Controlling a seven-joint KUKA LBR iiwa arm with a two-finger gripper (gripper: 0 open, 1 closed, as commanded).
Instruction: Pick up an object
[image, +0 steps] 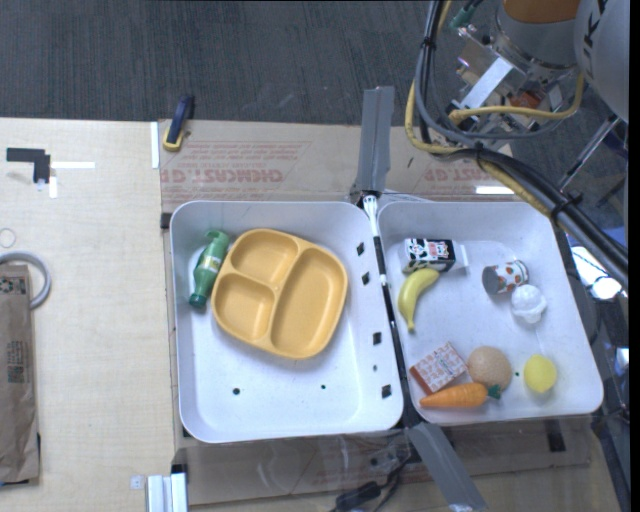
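A banana (417, 294) lies in the right bin (570, 300) beside a small black-and-white carton (430, 253), with a carrot (455, 397), a red packet (438, 367), a brown ball (489, 367), a lemon (540, 374) and a small cup (505, 277) spread near it. The left bin (190, 380) holds a yellow divided plate (278, 292) with a green bottle (208, 267) alongside. The arm (530, 40) hangs above the far right corner; its pincer's state cannot be told.
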